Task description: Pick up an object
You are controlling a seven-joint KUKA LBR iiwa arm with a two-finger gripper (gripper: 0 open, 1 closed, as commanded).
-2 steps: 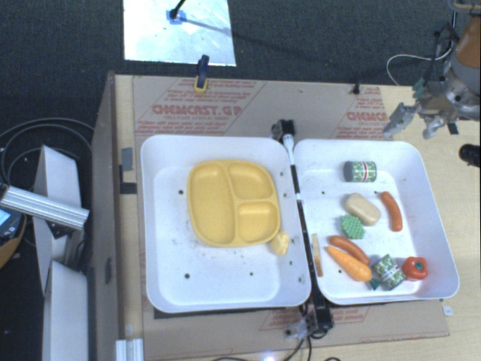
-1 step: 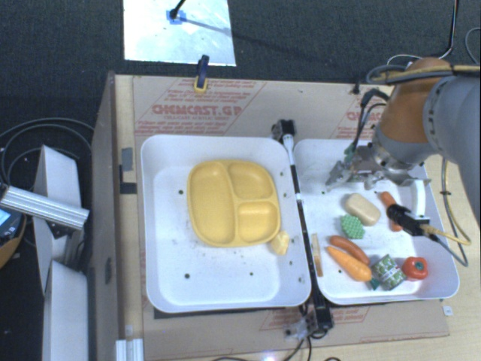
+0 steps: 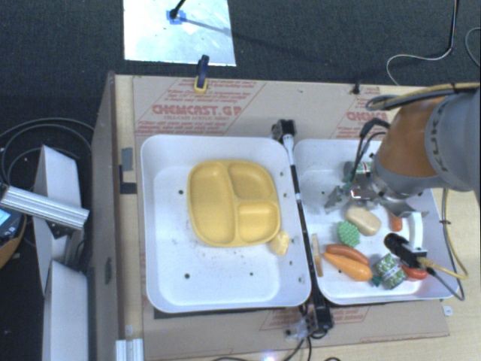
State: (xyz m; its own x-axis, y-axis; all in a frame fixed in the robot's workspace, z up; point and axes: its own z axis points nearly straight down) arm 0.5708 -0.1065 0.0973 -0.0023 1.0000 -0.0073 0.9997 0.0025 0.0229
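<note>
Orange toy carrot point(image 3: 348, 261) lies in a white bin point(image 3: 322, 170) near a beige piece point(image 3: 363, 221); the end effector point(image 3: 347, 192) hovers close by, its opening impossible to tell. Best to centre over one item before descending.

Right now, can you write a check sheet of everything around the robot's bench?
Surface: shallow white left bin and shallow white right bin on brown printed board.
Job's things: beige oval lump, green ridged round piece, orange carrot-shaped toy, all in right bin.
Clutter: yellow divided plastic plate and small pale yellow chunk in left bin.
Grippers: pincer over right bin, beside the beige lump.
Cables: black loops at left; white cord top right.
Surroundings: dark floor, silvery sheet.
</note>
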